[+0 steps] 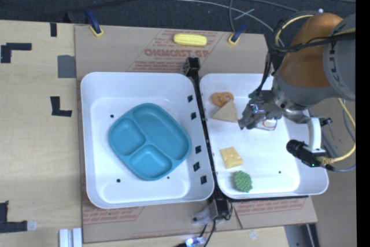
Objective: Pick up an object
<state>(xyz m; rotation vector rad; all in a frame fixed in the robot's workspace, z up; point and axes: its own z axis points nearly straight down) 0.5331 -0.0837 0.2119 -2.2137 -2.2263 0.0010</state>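
While the left bin holds just a blue divided tray near its middle, the right bin carries several small things. A pretzel lies at its upper left, touching a pale wedge just below it. Lower down sits a yellow cheese block, and near the bottom edge a green knobbly ball. The gripper hangs low just right of the wedge, in the upper middle of that bin; whether it is spread or closed cannot be told. Above both bins, on the cardboard, lies a yellow corn cob.
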